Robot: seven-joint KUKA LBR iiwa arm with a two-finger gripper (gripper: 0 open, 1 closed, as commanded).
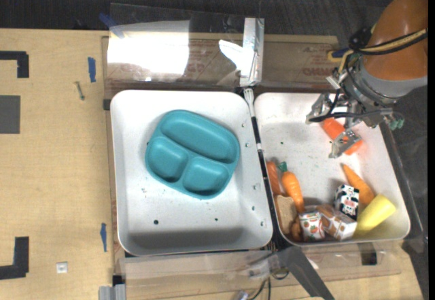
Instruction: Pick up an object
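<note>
Orange object (334,128), small and bright, sits between the end effector (338,130) fingers.

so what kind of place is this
Probably a robotics lab's grasping test bench: a grey and orange arm reaches over two white bins, one holding a teal divided tray, the other toy carrots and small packages.

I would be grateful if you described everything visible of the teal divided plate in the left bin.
The teal divided plate looks like smooth moulded plastic, a rounded oblong with soft corners. Raised ridges split it into three compartments: one long section along the far side and two smaller ones nearer the camera. It lies flat, right side up, turned at a slant, near the middle of the left bin, resting on that bin's white floor. Nothing lies in it, and nothing else touches it.
</note>
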